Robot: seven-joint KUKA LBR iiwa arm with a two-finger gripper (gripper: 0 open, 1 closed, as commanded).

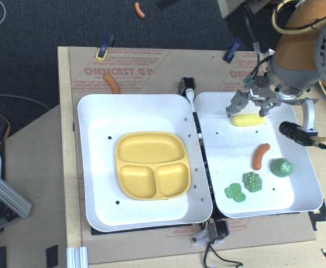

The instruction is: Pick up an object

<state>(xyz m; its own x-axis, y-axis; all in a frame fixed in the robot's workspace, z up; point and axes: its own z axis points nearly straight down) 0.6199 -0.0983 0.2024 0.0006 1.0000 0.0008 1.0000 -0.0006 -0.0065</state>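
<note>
My gripper hangs over the far part of the right bin, fingers spread open. A yellow corn cob lies on the bin floor just in front of the fingertips, not held between them. Further forward in the same bin are an orange sausage, a round green fruit, a green broccoli piece and a smaller green leafy piece.
The left bin holds a yellow divided plate. Another orange sausage lies on the cardboard behind the left bin. A black clip sits where the two bins meet at the back.
</note>
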